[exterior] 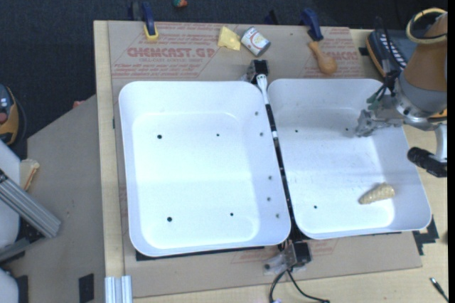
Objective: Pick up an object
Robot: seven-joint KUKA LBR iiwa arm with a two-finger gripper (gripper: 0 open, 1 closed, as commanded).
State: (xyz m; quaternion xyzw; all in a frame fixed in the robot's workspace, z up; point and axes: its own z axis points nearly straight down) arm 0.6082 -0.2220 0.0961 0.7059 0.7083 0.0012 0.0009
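A small tan, croissant-shaped object (376,193) lies in the right bin (313,152), near its front right corner. My gripper (367,122) hangs over the back right part of that bin, well behind the tan object and apart from it. Nothing shows between its fingers. The orange band of the arm (426,60) rises above the wrist at the right edge.
The left bin (142,152) sits beside the right one, with a black hinge strip (274,145) between them. On the bench behind the bins lie a yellow piece (229,39), a small white box (254,41) and a brown wooden object (323,60).
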